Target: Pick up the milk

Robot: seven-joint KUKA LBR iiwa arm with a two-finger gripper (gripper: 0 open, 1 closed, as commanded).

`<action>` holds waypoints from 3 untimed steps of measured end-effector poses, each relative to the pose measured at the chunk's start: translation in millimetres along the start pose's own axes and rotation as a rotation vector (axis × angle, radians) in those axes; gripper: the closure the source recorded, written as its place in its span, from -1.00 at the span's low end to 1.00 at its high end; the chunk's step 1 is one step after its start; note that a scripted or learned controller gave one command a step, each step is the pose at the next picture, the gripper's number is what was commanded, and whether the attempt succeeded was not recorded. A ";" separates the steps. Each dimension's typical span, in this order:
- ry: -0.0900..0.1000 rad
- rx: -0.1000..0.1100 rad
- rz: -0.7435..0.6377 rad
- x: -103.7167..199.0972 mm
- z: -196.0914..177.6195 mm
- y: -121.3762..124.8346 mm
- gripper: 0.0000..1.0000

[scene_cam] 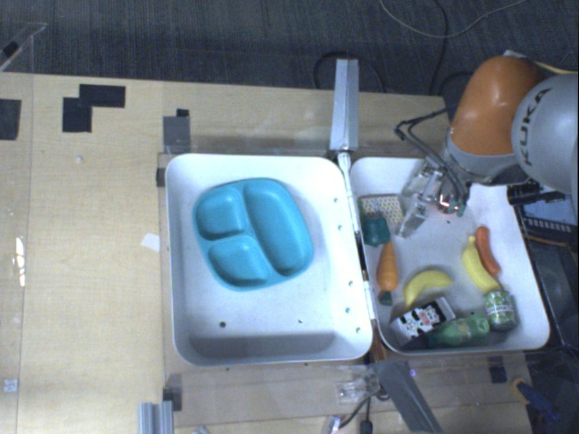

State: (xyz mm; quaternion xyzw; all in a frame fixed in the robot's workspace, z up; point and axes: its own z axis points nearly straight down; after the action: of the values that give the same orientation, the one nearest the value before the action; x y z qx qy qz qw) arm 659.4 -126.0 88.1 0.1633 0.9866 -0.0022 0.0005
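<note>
On the table (pixel 90 242), the left bin (pixel 181 333) holds one blue divided plate (pixel 253 231). The right bin (pixel 534 328) is crowded: one teal block (pixel 375 231), one carrot (pixel 387 267), two bananas (pixel 425 285), one sausage (pixel 488 250), one green bottle (pixel 461 330), one can (pixel 499 308) and one milk (pixel 423 318). The milk is a small carton with black-and-white cow patches, lying on its side at the bin's near edge, touching the bottle. The claw (pixel 418 208) hangs over the bin's far part with fingers spread, gripping nothing.

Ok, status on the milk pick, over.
Gripper above right bin's far end, nothing held. Milk lies at near edge, untouched. Banana and bottle beside it.
</note>
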 end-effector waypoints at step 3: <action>-0.009 -0.008 -0.195 -4.2 -13.8 4.5 -1.00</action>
State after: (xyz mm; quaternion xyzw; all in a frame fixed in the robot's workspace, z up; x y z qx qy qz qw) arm 664.8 -123.0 101.8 0.0663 0.9978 0.0008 0.0053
